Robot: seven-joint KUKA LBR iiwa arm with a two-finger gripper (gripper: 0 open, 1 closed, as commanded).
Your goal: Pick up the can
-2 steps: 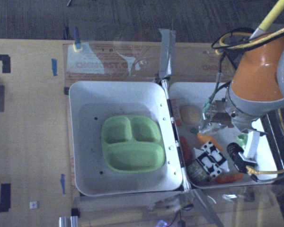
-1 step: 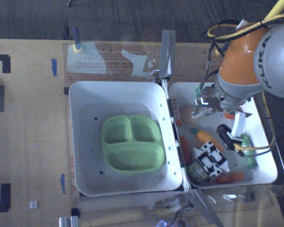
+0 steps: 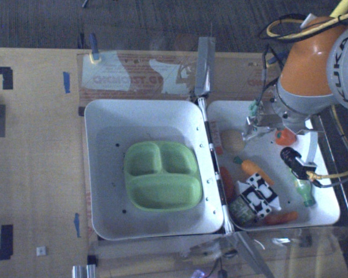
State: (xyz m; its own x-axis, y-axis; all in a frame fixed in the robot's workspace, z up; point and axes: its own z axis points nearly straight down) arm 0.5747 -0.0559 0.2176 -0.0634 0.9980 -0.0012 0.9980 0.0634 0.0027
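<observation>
The can (image 3: 240,209) is dark with a greenish label. It lies on its side in the right bin's near left corner, partly tucked under a black-and-white checkered box (image 3: 260,194). My gripper (image 3: 258,127) hangs over the far part of the right bin (image 3: 330,213), well behind the can. It sits between a beige round item (image 3: 232,139) and a small orange-red item (image 3: 285,136). Nothing shows held in the gripper.
The right bin also holds an orange carrot (image 3: 253,168), a red strip (image 3: 227,181) by the left wall, a red chili (image 3: 282,217) and a green bottle (image 3: 305,193). A green divided plate (image 3: 161,175) lies in the left bin (image 3: 98,155).
</observation>
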